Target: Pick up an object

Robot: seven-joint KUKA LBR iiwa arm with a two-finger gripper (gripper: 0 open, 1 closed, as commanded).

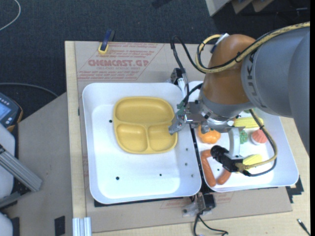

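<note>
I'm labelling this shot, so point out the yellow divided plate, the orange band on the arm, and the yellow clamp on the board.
yellow divided plate point(142, 111), camera view, floor of its large compartment.
orange band point(227, 68), camera view, its curved top surface.
yellow clamp point(103, 47), camera view, its yellow jaw end.

Yellow divided plate point(142, 124) in left bin point(98, 171), grey arm point(266, 77) over right bin point(285, 173) of toy food

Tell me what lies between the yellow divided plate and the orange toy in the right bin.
In the camera view, the bins' two adjoining white rims lie between the yellow plate and the orange toy; the arm's wrist overhangs them.
</note>
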